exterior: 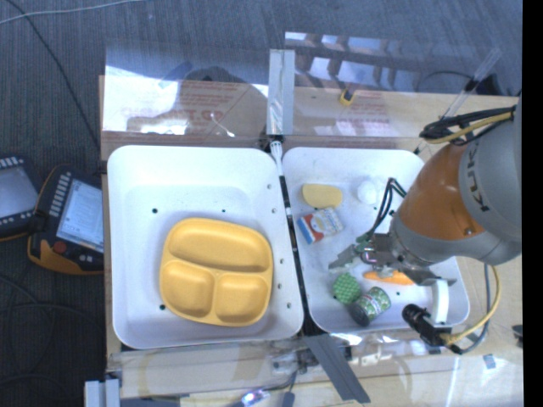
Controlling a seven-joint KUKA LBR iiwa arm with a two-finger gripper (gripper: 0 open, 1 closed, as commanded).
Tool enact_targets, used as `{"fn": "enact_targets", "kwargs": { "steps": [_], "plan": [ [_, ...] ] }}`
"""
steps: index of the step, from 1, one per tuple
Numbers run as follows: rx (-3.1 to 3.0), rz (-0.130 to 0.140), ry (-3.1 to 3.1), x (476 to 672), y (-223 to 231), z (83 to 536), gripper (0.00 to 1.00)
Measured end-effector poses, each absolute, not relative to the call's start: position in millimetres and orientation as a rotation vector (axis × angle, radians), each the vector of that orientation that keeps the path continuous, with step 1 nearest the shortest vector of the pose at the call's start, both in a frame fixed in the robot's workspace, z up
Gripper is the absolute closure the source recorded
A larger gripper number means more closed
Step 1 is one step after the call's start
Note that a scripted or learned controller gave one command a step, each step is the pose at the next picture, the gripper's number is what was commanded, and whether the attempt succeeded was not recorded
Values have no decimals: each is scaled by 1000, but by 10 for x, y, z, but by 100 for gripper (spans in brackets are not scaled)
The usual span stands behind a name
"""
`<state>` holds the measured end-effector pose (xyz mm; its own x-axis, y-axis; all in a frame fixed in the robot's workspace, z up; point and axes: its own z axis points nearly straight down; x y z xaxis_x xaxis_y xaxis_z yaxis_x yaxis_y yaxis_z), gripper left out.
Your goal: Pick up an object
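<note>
Camera view puts your gripper (366,254) low in the right white bin (297,227), just above a green knobbly ball (345,288) and a dark green-labelled can (371,303); can't tell its grip. Yellow divided plastic tray (217,270) sits in the left bin (136,185).

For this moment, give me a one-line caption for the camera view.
Arm's gripper low in the right bin among small items; yellow divided tray sits in the left bin.
</note>
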<state>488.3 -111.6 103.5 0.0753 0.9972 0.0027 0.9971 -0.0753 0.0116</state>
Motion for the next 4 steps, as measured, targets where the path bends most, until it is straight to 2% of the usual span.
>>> {"fn": "enact_targets", "kwargs": {
  "steps": [1,2,3,4],
  "plan": [
    [2356,1,2078,4846,-1536,935,0],
    [2355,4,2081,4856,-1523,1029,100],
    [2549,-6,1836,5037,-808,2135,100],
    [2549,-7,1834,5036,-814,2136,0]
  ]
}}
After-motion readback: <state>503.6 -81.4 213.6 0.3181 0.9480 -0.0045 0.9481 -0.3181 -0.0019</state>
